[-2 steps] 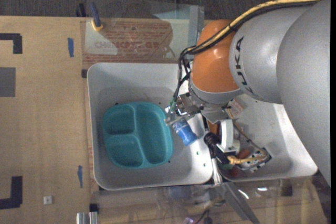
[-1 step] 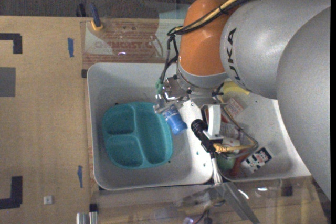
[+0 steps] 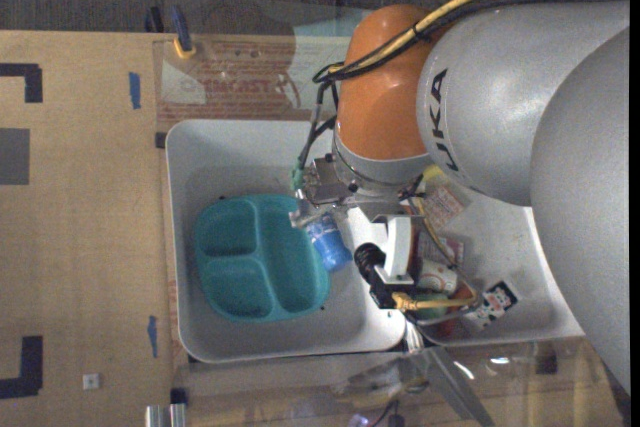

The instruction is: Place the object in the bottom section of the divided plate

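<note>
A teal divided plate (image 3: 258,258) lies in the left white bin (image 3: 200,155), with three sections. My gripper (image 3: 345,220) hangs below the orange band at the plate's right rim, over the wall between the two bins. A small blue, clear plastic object (image 3: 328,246) sits right at the gripper's tip, touching the plate's right edge. The wrist hides how the gripper meets this object, so I cannot tell whether it is held.
The right bin (image 3: 540,315) holds a heap of small items (image 3: 440,293) next to the gripper, with a black and white piece (image 3: 497,298) beside them. The grey arm covers most of that bin. Bare bin floor lies above the plate.
</note>
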`<state>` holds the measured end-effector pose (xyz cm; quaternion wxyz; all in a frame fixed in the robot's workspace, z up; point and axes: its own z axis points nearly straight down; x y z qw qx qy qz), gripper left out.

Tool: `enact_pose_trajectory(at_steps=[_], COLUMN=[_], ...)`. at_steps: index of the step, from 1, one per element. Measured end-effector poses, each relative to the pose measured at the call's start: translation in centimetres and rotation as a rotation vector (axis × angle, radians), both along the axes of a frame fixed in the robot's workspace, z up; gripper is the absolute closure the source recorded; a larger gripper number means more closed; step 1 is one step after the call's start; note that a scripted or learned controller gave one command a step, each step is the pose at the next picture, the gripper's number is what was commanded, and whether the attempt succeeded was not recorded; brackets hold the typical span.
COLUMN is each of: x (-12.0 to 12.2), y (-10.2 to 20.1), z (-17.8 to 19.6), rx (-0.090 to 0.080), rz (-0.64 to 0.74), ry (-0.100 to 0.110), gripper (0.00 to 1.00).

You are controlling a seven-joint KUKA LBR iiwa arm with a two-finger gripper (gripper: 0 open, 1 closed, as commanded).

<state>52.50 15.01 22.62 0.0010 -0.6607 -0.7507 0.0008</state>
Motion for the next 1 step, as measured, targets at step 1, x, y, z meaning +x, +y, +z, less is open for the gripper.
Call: enact_pose_trajectory(at_steps=[1], x=[0.0], y=[0.0], z=[0.01], rx=[0.0], rz=[0.0], ry=[0.0], gripper=[0.0])
